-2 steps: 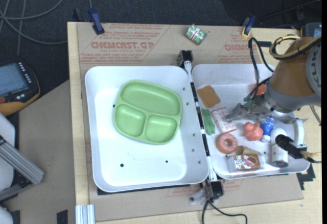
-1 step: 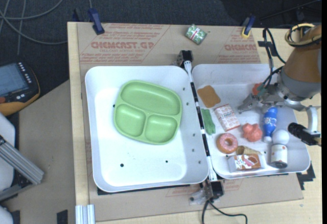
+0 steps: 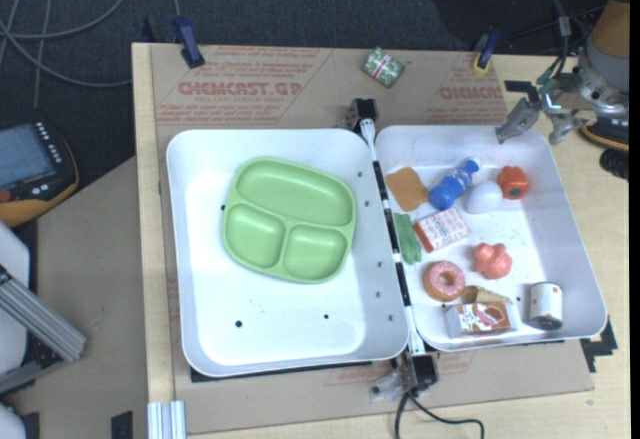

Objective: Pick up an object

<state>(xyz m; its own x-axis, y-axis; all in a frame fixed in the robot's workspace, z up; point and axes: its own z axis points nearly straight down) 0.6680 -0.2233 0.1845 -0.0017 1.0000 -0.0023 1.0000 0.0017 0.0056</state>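
Note:
My gripper [image 3: 538, 123] hangs at the far right, over the back rim of the right bin [image 3: 572, 227]. Its two fingers are spread open with nothing between them. Below it in the bin lie a red pepper [image 3: 513, 182], a white egg-like thing [image 3: 484, 197], a blue bottle [image 3: 452, 185] and a brown bread slice [image 3: 407, 187]. Nearer the front sit a red-and-white carton [image 3: 441, 228], a green bar [image 3: 405, 237], a pink toy [image 3: 492, 259], a donut [image 3: 443, 280], a snack box [image 3: 483, 316] and a small can [image 3: 544, 304].
The left bin [image 3: 200, 307] holds a green divided plate [image 3: 290, 219]. A small green wrapped item [image 3: 382, 67] lies on the bench behind the bins. Blue clamps [image 3: 186, 41] grip the board's back edge. Cables lie on the floor at the far left.

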